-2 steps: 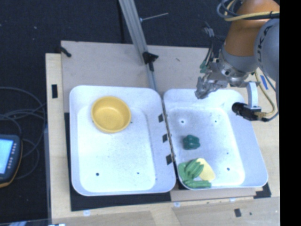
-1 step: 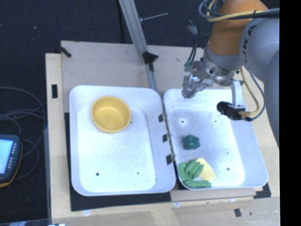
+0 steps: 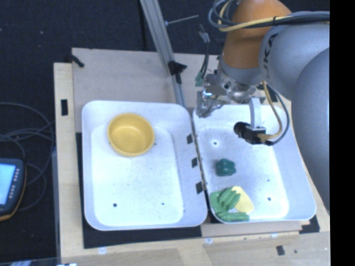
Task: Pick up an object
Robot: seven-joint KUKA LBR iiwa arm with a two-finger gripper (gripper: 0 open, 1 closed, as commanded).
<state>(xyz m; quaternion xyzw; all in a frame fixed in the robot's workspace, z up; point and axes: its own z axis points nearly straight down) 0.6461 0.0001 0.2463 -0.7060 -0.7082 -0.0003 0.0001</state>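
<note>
One end effector is what we have, and it hangs over the far left corner of the right bin, just by the divide between the two bins. We cannot tell whether it is wide or narrow, and we see nothing held in it. Nearer us in the same bin lies a dark green lump, apart from the end effector, and at the near left corner a green and yellow toy rests against the bin wall. The left bin bears a yellow bowl towards its far side. By our judgement the pick is not yet done: every object lies in a bin, so the reach, the grip and the lift are all left.
</note>
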